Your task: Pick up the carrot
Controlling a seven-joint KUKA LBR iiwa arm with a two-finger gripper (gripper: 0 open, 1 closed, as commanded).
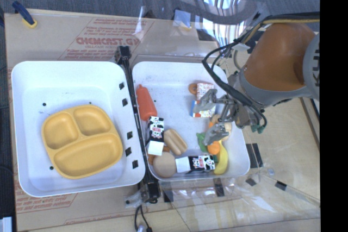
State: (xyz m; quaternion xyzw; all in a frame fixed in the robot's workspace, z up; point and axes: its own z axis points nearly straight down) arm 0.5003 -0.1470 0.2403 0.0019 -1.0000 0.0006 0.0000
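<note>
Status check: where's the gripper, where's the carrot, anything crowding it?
Two-finger gripper low in right white bin, nothing seen between fingers. Small orange carrot with green top just below it. Yellow banana alongside, black-and-white milk carton close by.

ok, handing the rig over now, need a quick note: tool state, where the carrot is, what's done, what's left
Tool: low in the right white bin, near its right wall, over the clutter; nothing visibly held.
Orange carrot with green top: just below the tool, beside the yellow banana in the bin's lower right corner.
Also in that bin: long red-orange sausage-shaped toy, hot dog bun, black-and-white cartons.
Left white bin: yellow divided plate.
Done: approach to the carrot.
Left: grasp and lift; the carrot sits tight against the banana, so watch for a miss.
</note>
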